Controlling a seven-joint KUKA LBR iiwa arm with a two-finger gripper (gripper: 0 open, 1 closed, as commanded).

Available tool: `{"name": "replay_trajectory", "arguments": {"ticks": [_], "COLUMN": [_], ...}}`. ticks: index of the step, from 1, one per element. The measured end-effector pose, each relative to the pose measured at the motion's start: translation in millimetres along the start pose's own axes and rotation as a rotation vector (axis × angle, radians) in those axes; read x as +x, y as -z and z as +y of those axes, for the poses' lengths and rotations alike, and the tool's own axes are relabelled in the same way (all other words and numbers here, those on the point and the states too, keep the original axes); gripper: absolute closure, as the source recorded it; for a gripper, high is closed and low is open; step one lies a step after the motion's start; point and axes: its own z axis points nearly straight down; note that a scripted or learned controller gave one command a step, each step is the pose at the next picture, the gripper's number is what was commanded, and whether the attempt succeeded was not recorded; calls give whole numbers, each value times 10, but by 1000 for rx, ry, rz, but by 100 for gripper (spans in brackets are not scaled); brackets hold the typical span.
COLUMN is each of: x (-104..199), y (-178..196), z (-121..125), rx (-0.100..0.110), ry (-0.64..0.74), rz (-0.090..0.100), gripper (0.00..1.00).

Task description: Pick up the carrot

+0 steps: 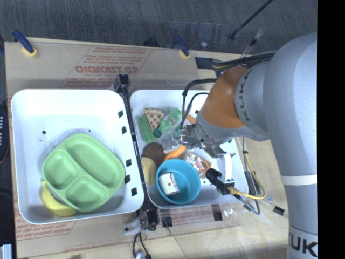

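The orange carrot (175,154) lies in the right bin (237,169), between a brown round object (153,151) and a printed packet (197,164), just above the blue bowl (178,182). My gripper (185,137) hangs low over the middle of this bin, directly above and very close to the carrot. The orange-banded wrist hides much of the bin's right half. Nothing shows as lifted; the carrot rests among the other items.
The right bin also holds a green bottle (170,120), a waffle-like piece (153,115), a green stick (146,129) and a yellowish lump (148,171). The left bin (32,112) holds a green divided plate (83,171) over a yellow object (54,205).
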Motion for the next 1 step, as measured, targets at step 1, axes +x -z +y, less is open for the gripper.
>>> {"name": "replay_trajectory", "arguments": {"ticks": [1], "x": [-249], "y": [1028], "z": [618], "rx": [11], "ry": [197], "rz": [0], "gripper": [100]}}
